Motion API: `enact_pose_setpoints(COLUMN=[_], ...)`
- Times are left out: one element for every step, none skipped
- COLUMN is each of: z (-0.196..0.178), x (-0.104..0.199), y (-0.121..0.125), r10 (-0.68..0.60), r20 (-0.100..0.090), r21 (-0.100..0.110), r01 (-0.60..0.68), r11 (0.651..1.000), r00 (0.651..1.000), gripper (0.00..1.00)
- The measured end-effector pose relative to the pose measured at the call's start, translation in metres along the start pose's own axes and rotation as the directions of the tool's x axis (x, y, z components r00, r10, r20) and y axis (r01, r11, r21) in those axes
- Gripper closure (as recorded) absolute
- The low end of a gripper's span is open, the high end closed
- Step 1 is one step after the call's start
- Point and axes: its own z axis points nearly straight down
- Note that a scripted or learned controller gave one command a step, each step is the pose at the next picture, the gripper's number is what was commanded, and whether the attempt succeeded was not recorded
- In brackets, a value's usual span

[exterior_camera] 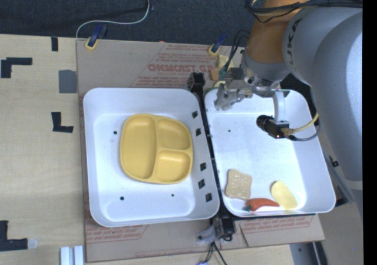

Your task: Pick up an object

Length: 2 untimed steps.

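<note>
Here, seen from above, a desk carries two shallow white bins side by side. My fingers [228,96] hang over the far left corner of the right bin [259,158], at about 11 o'clock within that bin. Whether they are released or clenched I cannot tell from this slant, and I see nothing between them.

The things I could pick up lie at the opposite, near edge of the same bin, well apart from me. A tan square slice that looks like toast [238,184] sits almost straight toward 6 o'clock from my fingers, lying flat. A red-orange pepper-like piece [262,204] lies at about 5 o'clock, against the near wall, its long axis running from 9 to 3 o'clock. A pale yellow oval piece [284,194] lies just beside it, farther toward 4 o'clock, its long axis tilted from 10 to 4 o'clock.

The left bin [97,140] holds a yellow divided plate [156,148], at about 8 o'clock from me.

I judge the toast nearest: my coming move turns on travelling toward 6 o'clock.
</note>
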Motion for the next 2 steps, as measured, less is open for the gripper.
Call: enact_pose_setpoints(z=[-0.026, 0.008], x=[-0.047, 0.007], y=[-0.043, -0.095], r10=[0.01, 0.004], r20=[0.004, 0.0], r21=[0.009, 0.017], r01=[-0.01, -0.004], r11=[1.0, 1.0], r00=[1.0, 1.0], gripper=[1.0, 1.0])
